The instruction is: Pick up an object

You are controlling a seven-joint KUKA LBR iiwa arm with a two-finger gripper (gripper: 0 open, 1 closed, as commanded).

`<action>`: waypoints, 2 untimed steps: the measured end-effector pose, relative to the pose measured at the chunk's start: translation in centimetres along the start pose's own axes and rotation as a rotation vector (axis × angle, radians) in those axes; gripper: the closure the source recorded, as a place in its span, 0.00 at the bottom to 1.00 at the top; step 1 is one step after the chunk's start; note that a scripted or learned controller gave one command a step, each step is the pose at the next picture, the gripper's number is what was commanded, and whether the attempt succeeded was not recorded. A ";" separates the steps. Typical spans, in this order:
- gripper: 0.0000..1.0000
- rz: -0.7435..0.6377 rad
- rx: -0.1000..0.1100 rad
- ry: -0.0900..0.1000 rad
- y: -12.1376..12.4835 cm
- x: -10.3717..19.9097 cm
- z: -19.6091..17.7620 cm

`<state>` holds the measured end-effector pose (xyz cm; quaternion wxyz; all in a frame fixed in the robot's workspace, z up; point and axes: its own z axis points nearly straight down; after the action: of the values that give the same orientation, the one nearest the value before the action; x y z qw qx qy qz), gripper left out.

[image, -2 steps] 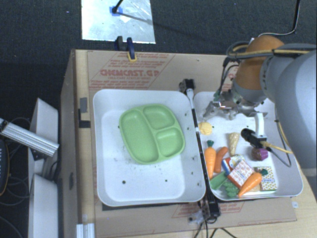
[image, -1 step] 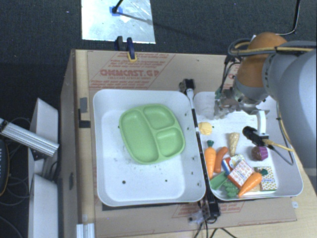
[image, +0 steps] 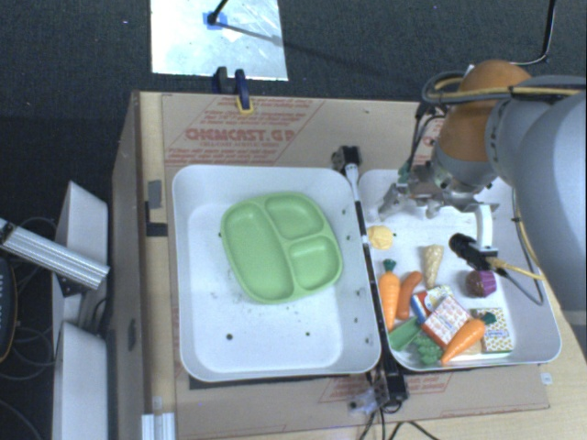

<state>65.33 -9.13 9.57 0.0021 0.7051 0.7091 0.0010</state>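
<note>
Nearest the camera, well short of the pincer, toys crowd the near end of the right shallow white bin (image: 548, 342): an orange plastic carrot lying aslant (image: 464, 335), a red-and-white printed carton (image: 447, 316), some dark green plastic pieces (image: 418, 345) and a small patterned card box (image: 496, 330). A step closer to the pincer, two more orange carrots (image: 391, 295) stand side by side, pointing towards the near rim. A purple round toy (image: 480, 283) lies out to the view's right of them. Just near of the pincer lie a beige ribbed cone (image: 431, 262) and, by the wall between the bins, a small yellow lump (image: 380, 238). Across that wall, to the view's left of the pincer, a pale green divided plastic plate (image: 280, 246) rests in the left shallow white bin (image: 188, 337). The pincer (image: 410, 207) hangs over the far end of the right bin, spread apart and gripping nothing
</note>
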 end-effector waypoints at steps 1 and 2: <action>0.00 0.006 0.005 0.001 -9.6 -2.4 1.1; 1.00 0.004 0.000 0.001 -9.4 -2.3 0.0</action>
<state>55.93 -11.51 9.51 0.0016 0.7066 0.7077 0.0014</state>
